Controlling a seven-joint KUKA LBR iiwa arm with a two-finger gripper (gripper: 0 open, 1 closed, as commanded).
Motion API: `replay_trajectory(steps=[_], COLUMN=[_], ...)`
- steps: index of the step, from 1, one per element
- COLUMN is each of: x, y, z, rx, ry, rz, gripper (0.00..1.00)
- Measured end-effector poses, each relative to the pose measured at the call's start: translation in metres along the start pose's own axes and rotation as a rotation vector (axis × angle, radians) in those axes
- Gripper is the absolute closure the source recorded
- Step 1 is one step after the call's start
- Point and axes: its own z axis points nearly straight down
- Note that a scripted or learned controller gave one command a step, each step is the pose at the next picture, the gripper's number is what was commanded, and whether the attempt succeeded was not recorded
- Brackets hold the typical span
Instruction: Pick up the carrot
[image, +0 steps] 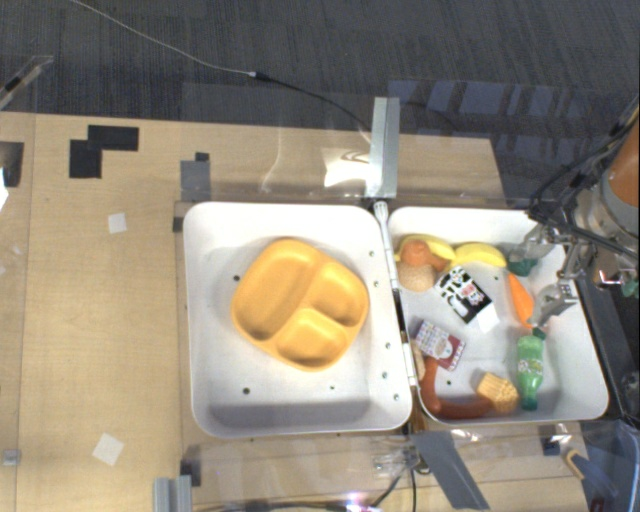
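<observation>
The carrot (520, 299), orange with a green top, lies in the right bin (580, 345) near its right side, pointing toward the front. My gripper (546, 273) hovers just right of the carrot's upper end, over the bin's right part. Its fingers (553, 301) stand open with nothing between them. The carrot lies free on the bin floor.
The right bin also holds a banana (481, 255), a brown roll (416, 276), a black-and-white carton (465, 293), a purple packet (438, 341), a green bottle (530, 366), a cracker (496, 389) and a sausage (455, 405). A yellow divided plate (300, 301) lies in the left bin (215, 380).
</observation>
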Motion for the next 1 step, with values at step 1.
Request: replay_trajectory(steps=[1], x=[-0.0866], y=[-0.0158], z=[0.1192], rx=[-0.005], ry=[0.01], rz=[-0.152], gripper=[0.0])
